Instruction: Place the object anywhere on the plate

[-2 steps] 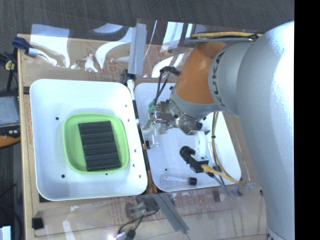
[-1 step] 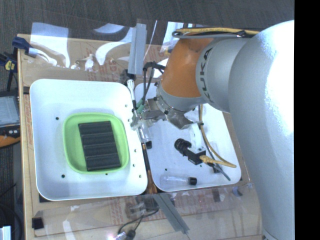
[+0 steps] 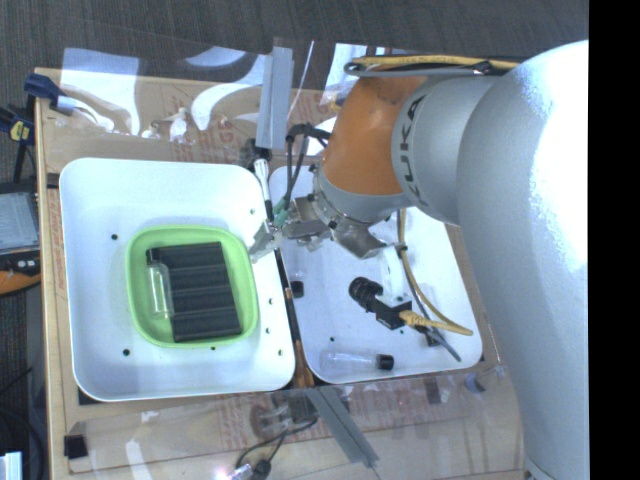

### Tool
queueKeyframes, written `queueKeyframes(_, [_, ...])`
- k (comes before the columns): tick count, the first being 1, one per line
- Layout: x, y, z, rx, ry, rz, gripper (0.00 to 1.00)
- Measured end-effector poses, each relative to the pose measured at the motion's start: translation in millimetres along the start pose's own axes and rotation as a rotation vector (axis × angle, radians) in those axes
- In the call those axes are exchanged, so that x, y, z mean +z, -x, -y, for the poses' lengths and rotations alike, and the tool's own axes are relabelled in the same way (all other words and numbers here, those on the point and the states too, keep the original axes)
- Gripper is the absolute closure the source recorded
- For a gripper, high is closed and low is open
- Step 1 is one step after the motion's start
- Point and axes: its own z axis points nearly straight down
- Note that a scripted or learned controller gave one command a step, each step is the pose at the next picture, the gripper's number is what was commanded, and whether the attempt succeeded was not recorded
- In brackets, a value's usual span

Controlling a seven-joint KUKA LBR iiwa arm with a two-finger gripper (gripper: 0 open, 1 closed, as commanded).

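Observation:
A lime-green plate point(image 3: 243, 298) sits in the left white bin point(image 3: 90, 208). On it lies a black ridged block point(image 3: 205, 290). A clear tube with a black cap point(image 3: 158, 286) lies along the block's left side, also on the plate. My gripper point(image 3: 264, 240) hangs over the ridge between the two bins, just off the plate's upper right rim. I see nothing in it. The grey and orange wrist above hides most of it.
A second clear tube with a black cap point(image 3: 356, 362) lies near the front edge of the right bin point(image 3: 330, 318). The arm covers that bin's upper part. A grey metal bar point(image 3: 274, 98) stands behind the bins.

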Motion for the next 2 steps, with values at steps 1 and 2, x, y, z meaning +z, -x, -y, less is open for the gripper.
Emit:
queueKeyframes(1, [-10,61,-1,-0.017,-0.001,-0.001,0.00])
queueKeyframes(2, [-48,111,14,0.004,-0.001,-0.001,0.00])
